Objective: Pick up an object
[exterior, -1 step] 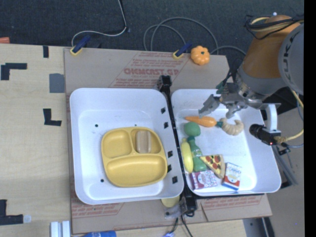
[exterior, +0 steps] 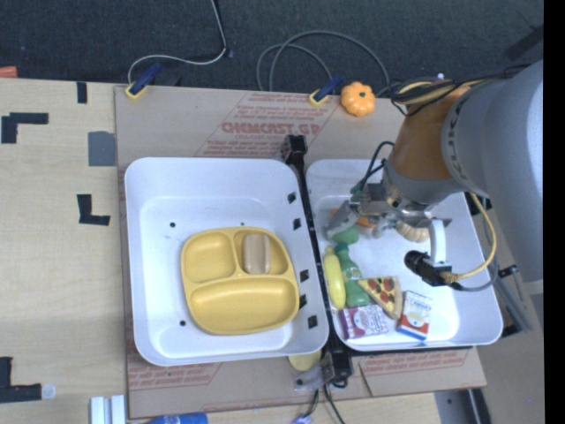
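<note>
My gripper (exterior: 360, 215) is low in the right bin (exterior: 468, 325), near its upper left part, under the grey arm with the orange band (exterior: 424, 140). Directly below it lies a green toy (exterior: 345, 235), apparently touching the gripper's tip. Further down the bin's left side are a yellow banana-like piece (exterior: 335, 278), another green piece (exterior: 354, 286), a pizza slice (exterior: 381, 290), a dark red packet (exterior: 363, 321) and a small white and red carton (exterior: 415, 314). A tan object (exterior: 412, 231) peeks out beside the wrist.
The left bin (exterior: 150, 193) holds a yellow divided plate (exterior: 238, 300) with a brown piece (exterior: 256, 253) in one compartment. A small orange pumpkin (exterior: 357, 98) sits on the cardboard behind the bins. Cables loop at the back, and a black cable (exterior: 433, 268) hangs by the wrist.
</note>
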Controlling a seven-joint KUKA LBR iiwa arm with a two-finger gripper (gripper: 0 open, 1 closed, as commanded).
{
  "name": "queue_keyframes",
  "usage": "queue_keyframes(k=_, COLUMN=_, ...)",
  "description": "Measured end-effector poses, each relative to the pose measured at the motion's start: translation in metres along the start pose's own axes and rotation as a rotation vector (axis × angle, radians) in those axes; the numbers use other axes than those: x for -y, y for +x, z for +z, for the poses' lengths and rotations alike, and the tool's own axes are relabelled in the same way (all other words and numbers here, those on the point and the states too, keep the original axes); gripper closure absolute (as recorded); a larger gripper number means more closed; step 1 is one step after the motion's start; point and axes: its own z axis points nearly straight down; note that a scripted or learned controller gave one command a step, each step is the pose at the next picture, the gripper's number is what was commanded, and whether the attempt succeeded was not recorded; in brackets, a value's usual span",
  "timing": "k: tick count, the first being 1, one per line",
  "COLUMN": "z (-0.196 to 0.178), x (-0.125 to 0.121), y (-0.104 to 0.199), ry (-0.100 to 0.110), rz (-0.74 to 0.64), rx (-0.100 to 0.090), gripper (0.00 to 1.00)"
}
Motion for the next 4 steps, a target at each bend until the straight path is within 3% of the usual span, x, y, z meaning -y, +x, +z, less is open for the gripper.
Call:
queue_keyframes(k=1, z=0.022, x=-0.02, y=-0.004, ry=-0.01, rz=-0.001, rx=0.001, gripper=0.0)
queue_keyframes(k=2, z=0.01, x=-0.021, y=-0.004, ry=-0.016, rz=-0.001, rx=0.003, gripper=1.0)
queue_keyframes(k=3, z=0.011, x=-0.021, y=-0.004, ry=-0.015, rz=-0.001, rx=0.003, gripper=0.0)
queue_keyframes(k=4, z=0.02, x=0.04, y=-0.017, ry=-0.021, rz=0.002, rx=0.003, gripper=0.0)
